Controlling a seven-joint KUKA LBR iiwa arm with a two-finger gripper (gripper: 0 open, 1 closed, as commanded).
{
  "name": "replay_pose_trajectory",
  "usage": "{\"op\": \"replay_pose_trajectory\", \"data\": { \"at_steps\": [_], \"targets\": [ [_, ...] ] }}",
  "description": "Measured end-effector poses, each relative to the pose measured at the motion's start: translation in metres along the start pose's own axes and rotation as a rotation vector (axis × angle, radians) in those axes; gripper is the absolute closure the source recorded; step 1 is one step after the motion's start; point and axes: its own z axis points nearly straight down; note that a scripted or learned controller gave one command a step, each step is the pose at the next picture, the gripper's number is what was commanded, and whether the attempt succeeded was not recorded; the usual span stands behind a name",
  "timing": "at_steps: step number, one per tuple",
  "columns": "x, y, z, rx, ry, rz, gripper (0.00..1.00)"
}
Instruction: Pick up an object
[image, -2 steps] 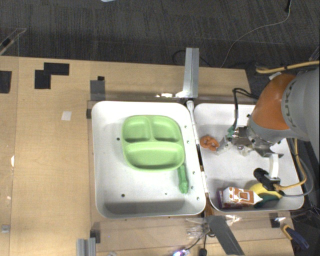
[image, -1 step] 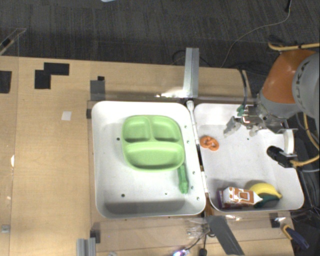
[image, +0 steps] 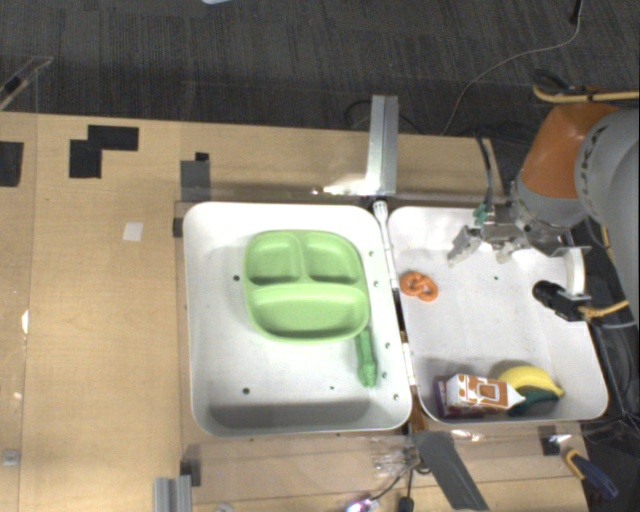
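- Starting at the left: left bin (image: 205, 330) holds a green divided plate (image: 305, 283), flat, upper-middle of the bin.
- Green utensil-like stick (image: 366, 360) lies just beside the plate's lower right corner, along the bin's right wall (exact type too small to tell).
- Right bin (image: 500, 330): small orange pretzel-shaped toy (image: 419, 286) near its left wall, alone, well apart from everything else.
- Bottom edge of right bin: brown carton (image: 474, 395) on its side, touching a yellow banana (image: 531, 380); a dark green thing (image: 541, 402) tucked under the banana (can't identify it).
- Gripper (image: 483, 242) sits over the upper part of the right bin, arm (image: 585, 165) coming in from the right. Fingers (image: 461, 246) look spread apart, nothing between them.
- Progress: nothing picked yet, judging by the bare gripper and every object resting on a bin floor. Whole grasp is left: choose a target, descend, close, lift.
- Nearest candidate looks like the orange toy, down-left of the gripper; the carton/banana cluster is farther and crowded against the wall, likely a harder grab.
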Motion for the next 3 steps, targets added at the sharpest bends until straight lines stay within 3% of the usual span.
{"op": "replay_pose_trajectory", "data": {
  "at_steps": [1,2,3],
  "targets": [
    [0.120,0.005,-0.065,-0.002,0.002,-0.079,0.00],
    [0.047,-0.041,0.024,0.001,0.001,-0.121,0.00],
    [0.076,-0.124,-0.065,0.000,0.003,-0.025,0.00]
  ]
}}
